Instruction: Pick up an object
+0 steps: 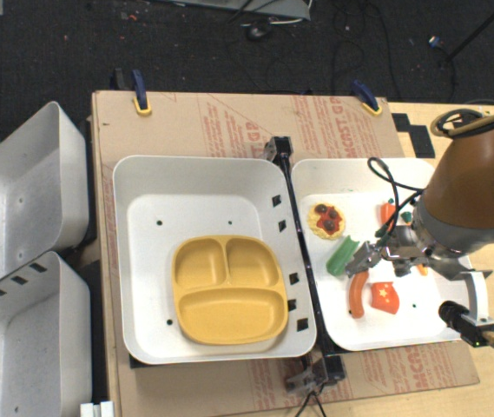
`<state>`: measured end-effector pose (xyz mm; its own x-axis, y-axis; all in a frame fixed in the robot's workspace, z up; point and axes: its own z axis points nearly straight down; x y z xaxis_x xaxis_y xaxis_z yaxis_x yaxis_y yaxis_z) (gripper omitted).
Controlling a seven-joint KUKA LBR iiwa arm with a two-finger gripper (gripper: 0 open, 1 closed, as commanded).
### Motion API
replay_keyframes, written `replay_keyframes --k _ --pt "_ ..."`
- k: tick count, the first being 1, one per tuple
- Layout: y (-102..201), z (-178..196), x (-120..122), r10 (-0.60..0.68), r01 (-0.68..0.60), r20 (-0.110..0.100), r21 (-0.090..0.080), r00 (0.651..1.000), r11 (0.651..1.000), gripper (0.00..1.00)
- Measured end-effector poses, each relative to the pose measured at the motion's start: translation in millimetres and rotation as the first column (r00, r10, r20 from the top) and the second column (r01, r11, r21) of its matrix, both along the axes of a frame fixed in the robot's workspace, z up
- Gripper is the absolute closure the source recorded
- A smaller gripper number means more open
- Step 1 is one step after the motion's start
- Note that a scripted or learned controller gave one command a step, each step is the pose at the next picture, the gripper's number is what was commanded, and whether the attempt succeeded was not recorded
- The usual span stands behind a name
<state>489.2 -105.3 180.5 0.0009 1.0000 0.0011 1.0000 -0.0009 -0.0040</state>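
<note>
Currently the arm is reaching in from the right and hanging over the right bin. The gripper is sitting low among the toy foods, between the green piece and the orange-red sausage; whether its jaws are apart or together cannot be determined, and nothing is visibly lying between them. The sausage is lying just below the gripper, beside a red piece. A small pizza-like disc is resting near the bin's upper left, well apart from the gripper. A small orange piece is lying near the cables. A yellow divided plate is occupying the left bin.
</note>
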Motion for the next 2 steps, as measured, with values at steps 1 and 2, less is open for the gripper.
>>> replay_keyframes --k 1,2 --pt "-3 -63 -4 -0.001 0.001 -0.003 0.001 1.0 1.0 0.0" --pt "-7 -84 0 -0.003 0.003 0.017 -0.009 1.0 1.0 0.0"
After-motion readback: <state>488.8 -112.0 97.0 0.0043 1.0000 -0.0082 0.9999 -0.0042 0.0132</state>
